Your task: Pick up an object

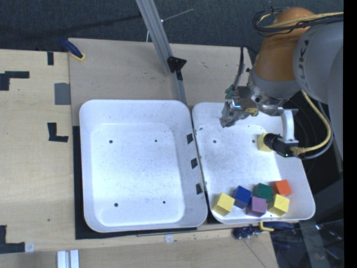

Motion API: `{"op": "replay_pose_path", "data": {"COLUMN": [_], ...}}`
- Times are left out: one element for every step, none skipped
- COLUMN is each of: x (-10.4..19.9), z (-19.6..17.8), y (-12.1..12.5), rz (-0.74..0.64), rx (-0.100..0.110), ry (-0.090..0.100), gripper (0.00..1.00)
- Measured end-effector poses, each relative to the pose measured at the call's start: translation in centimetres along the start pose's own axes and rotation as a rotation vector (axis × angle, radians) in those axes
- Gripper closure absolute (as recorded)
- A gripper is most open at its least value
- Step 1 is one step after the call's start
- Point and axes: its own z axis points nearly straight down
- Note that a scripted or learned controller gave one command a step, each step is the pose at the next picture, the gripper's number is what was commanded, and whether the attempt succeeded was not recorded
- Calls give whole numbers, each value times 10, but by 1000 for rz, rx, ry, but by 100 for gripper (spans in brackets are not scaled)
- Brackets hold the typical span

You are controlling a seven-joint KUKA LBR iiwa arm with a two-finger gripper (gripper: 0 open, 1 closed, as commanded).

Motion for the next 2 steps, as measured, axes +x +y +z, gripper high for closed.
{"op": "replay_pose_path", "data": {"x": [49,99], "z": [-4,-5], "y": [-3,-6], "rz": [0,-1], "rx": [-1,-1], "ry": [0,0], "gripper": [100,100]}}
